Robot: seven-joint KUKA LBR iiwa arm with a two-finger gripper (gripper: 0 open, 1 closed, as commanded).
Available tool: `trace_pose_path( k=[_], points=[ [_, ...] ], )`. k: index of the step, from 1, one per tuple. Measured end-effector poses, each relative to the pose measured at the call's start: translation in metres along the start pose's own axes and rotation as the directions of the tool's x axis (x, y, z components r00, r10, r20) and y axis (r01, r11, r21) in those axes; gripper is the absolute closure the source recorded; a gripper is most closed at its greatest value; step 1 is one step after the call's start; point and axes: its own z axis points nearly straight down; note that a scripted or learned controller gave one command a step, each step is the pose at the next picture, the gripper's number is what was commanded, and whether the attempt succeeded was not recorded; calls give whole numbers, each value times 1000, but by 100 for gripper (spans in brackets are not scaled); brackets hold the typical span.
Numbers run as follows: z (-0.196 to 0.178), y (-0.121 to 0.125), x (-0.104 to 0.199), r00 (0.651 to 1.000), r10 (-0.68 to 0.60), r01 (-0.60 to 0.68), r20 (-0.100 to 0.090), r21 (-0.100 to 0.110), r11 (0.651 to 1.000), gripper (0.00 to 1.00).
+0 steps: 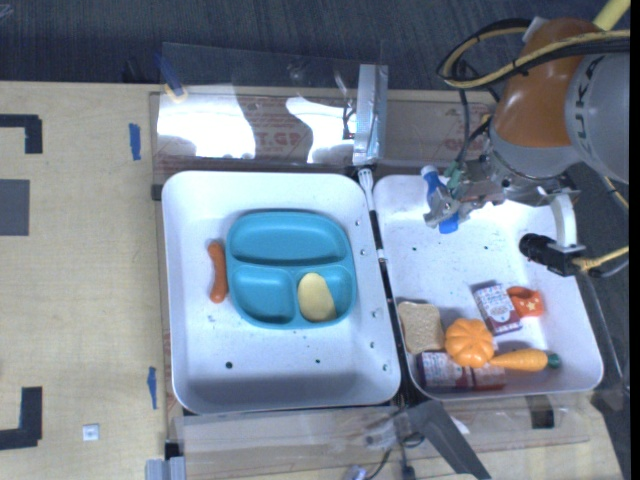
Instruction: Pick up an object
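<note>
The gripper, jaw state indiscernible, hangs over the right bin's bare far-left corner; descending here would likely miss the pumpkin.

Gripper over right bin

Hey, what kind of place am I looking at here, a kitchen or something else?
Most likely a robotics lab bench, not a kitchen: a grey and orange arm reaches over two white bins, and the food, like the small pumpkin, looks like toy props.
</note>
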Motion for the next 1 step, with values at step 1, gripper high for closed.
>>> trace_pose_path(
  k=[1],
  points=[
    [-8, 0, 0, 1000, -1, 1, 1, 1, 1000, 100]
  ],
)
